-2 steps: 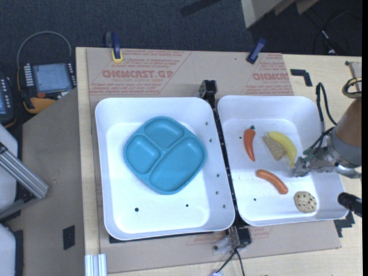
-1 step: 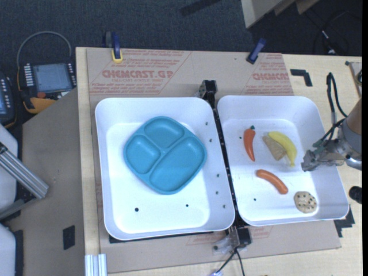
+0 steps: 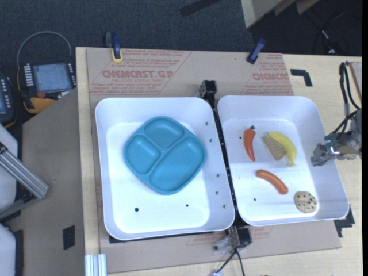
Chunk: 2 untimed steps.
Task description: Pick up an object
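plate left bin, food right bin

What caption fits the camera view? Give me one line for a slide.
Gripper at the right bin's edge, near banana, carrot, sausage and cookie; blue divided plate in left bin.

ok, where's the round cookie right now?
The round speckled cookie lies in the right white bin, near its front right corner, just right of the orange sausage and below the yellow banana.

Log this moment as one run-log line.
phase: approach | gripper: at right bin right rim, nothing held | right bin: carrot, banana, sausage, cookie | left bin: blue plate
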Motion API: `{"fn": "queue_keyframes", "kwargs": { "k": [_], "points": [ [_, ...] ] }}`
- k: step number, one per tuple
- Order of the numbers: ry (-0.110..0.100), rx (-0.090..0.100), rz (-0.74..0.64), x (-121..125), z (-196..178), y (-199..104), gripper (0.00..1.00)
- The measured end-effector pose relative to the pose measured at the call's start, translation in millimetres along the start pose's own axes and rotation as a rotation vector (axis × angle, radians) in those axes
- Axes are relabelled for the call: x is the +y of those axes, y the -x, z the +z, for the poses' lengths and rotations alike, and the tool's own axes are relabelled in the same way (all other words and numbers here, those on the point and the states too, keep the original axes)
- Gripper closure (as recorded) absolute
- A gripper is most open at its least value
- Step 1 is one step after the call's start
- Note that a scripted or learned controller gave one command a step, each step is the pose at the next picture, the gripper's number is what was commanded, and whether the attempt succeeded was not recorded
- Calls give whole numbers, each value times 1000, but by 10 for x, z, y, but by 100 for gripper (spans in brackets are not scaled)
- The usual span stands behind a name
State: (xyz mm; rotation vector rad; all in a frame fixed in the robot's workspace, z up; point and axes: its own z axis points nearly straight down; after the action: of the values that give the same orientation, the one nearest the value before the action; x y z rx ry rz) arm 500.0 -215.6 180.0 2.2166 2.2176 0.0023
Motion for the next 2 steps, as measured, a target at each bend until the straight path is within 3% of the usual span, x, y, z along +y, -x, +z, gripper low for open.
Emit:
{"fn": "queue_keyframes", "kwargs": {
  "k": [1, 2],
  "points": [
    [0, 0, -1, 15, -319, 5, 100],
    [-7, 7, -6, 52, -238, -560, 100]
  ]
}}
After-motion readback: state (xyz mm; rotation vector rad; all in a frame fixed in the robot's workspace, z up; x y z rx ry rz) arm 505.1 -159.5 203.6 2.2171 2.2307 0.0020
